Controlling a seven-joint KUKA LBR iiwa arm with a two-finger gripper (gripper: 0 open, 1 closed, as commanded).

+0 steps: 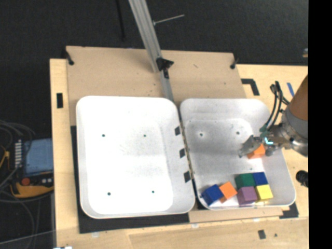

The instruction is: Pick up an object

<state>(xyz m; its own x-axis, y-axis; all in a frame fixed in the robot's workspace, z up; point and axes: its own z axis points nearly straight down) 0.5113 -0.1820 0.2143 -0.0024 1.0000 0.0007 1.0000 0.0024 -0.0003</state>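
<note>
Right bin (pixel 228 113) mostly bare, jaws (pixel 254 148) grasping orange block (pixel 258 151) near right rim, blocks along near rim.

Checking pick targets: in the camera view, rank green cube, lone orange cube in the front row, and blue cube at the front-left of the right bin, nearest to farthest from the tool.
From the tool:
1. Green cube, just below it, back row.
2. Orange cube, further left, front row.
3. Blue cube, leftmost, by the bin's front-left corner.
</note>
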